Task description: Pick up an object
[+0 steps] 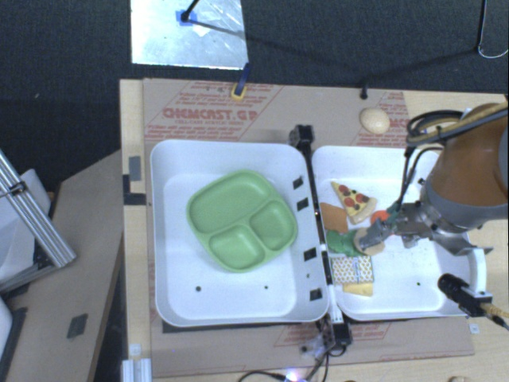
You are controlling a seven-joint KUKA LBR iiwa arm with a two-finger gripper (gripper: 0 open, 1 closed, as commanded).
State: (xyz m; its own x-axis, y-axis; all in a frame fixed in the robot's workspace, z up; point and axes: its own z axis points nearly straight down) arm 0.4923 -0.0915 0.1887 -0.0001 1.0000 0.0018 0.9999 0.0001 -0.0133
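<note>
The gripper point(374, 235) is seen low over the left half of the right bin point(413, 293), reached in from the right; whether it is released or clenched cannot be told. A pizza slice toy point(354, 200) lies just above and left of it. A brown flat piece point(333, 216) and a green piece point(342, 243) lie just to its left, and a tan item point(372, 247) sits right at its tip. A checkered block point(351, 270) and a yellow wedge point(358, 290) lie just below it. A green divided plate point(241, 220) rests in the left bin point(171, 293), well to its left. A beige ball point(374, 120) sits on the counter point(207, 110) beyond it.
</note>
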